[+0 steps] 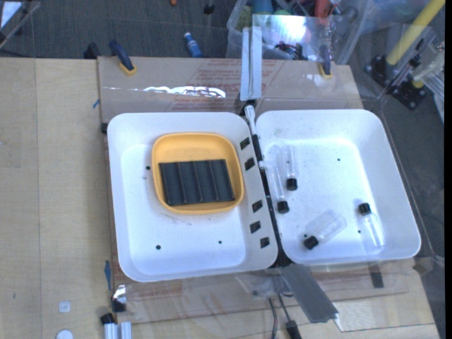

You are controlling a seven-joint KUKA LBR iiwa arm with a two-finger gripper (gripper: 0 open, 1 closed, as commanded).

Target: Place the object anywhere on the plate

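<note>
A yellow plate [164,150] lies in the left bin [134,253], and a dark ribbed rectangular block [197,181] lies flat on it. In the right bin [395,189] lie several small clear vials with black caps: one upright-lying vial [288,168] near the divider, another [323,228] tilted at the front middle, and a third [370,224] at the front right. A small black cap [282,207] sits close to the divider.
Black clips run along the divider [253,189] between the two bins. A clear tub of colourful items [311,6] stands behind the bins. Small tools lie off the front left corner [113,316] of the bench.
</note>
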